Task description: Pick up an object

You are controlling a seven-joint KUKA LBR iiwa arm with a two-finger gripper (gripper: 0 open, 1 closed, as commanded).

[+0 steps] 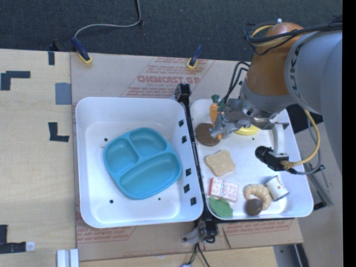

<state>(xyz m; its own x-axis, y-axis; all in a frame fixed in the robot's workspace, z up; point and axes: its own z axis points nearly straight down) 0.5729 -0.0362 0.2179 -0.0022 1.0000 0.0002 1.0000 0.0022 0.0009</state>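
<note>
— Starting at the left?
— Left bin (83, 149), white and shallow. Inside, toward its centre, a blue divided plate (142, 161), lying flat with three compartments.
— And above?
— At twelve o'clock from that bin, on the cardboard sheet (161, 79), two yellow clamps (194, 62), well apart.
— Moving right?
— Right bin (303, 202), touching the left one along the shared wall. At ten o'clock inside it, a brown disc (204, 136), just beside the wall. At eleven o'clock, an orange carrot (214, 110), just above the disc.
— Gripper?
— Gripper (221, 128) down between carrot and disc, right over the disc's two o'clock edge. Spread or pressed together: cannot tell from this angle. Nothing seen pinched.
— Rest of that bin?
— Near the centre, a bread slice (221, 162). At seven o'clock, a red-and-white packet (223, 189) with a green leaf (221, 207) touching it at six o'clock. At five o'clock, a curled pastry (257, 192), a brown ball (253, 206) touching it, and a small white can (276, 188) tilted just beside. At one o'clock, something yellow (247, 130), partly hidden under the wrist.
— Arm?
— Grey arm (317, 71) with orange band, reaching in from three o'clock.
</note>
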